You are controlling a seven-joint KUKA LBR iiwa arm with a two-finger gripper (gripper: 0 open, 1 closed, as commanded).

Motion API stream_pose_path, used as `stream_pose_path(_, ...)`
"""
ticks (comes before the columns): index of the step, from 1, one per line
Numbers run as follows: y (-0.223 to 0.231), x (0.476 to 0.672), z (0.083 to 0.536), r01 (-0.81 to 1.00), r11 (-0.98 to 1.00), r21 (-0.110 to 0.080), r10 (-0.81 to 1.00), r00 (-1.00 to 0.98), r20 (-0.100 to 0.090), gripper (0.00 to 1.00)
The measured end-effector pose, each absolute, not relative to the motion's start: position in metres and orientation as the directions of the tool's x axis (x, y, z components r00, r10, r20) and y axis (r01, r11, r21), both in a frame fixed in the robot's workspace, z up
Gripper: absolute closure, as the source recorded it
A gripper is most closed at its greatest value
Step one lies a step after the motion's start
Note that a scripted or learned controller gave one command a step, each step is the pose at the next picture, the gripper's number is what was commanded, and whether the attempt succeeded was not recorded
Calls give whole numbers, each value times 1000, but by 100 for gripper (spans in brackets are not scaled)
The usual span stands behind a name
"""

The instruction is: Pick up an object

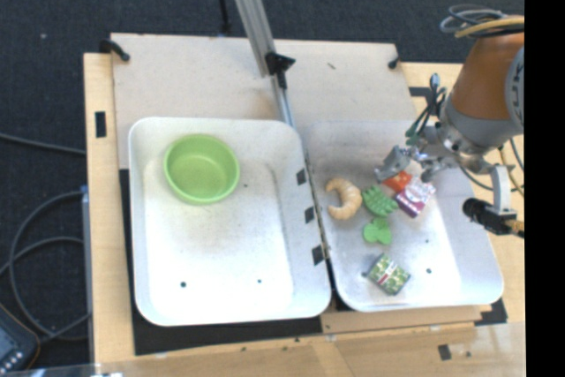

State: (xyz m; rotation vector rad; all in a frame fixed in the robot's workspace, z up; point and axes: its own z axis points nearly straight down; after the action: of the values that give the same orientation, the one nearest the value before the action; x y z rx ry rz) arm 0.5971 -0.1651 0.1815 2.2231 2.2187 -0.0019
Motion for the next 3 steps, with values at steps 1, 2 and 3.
stream_pose_path(1, -176, 595, 133, 1000, -2, -4, 1000, 2, -3, 0)
stream_pose_path(2, -177, 597, 148, 1000, -5, 4, 1000, 5, -2, 100)
stream_pose_path(3, -177, 605, 210, 1000, 3, 8, 1000, -3, -2, 100)
